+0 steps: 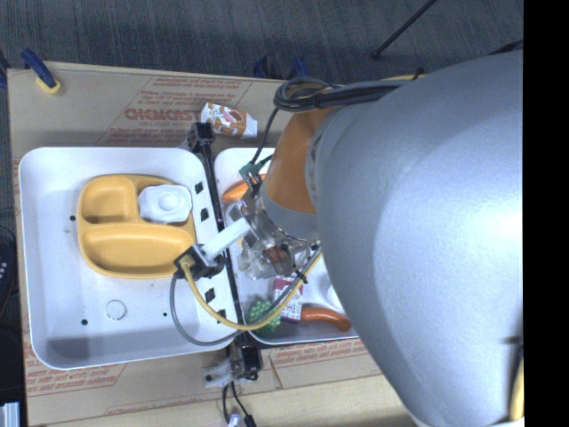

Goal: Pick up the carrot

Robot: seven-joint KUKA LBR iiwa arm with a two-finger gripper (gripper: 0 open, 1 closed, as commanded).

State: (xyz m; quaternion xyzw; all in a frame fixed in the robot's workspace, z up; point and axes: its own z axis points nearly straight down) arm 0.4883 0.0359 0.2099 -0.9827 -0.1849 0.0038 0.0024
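The carrot (324, 316) is an orange tapered piece lying near the front edge of the right bin (233, 160), beside a green bumpy item (260, 311). My gripper (263, 249) reaches down into the left part of the right bin, behind and to the left of the carrot. The grey arm and its orange band (289, 172) cover most of that bin. Another orange thing (236, 191) peeks out at the bin's back left, beside the wrist; what it is cannot be made out.
The left bin (44, 265) holds a yellow divided tray (129, 229) with a white object (166, 204) in one compartment. A yellow cable (209, 310) loops over the divider between the bins. A small packet (226, 119) lies on the cardboard behind the bins.
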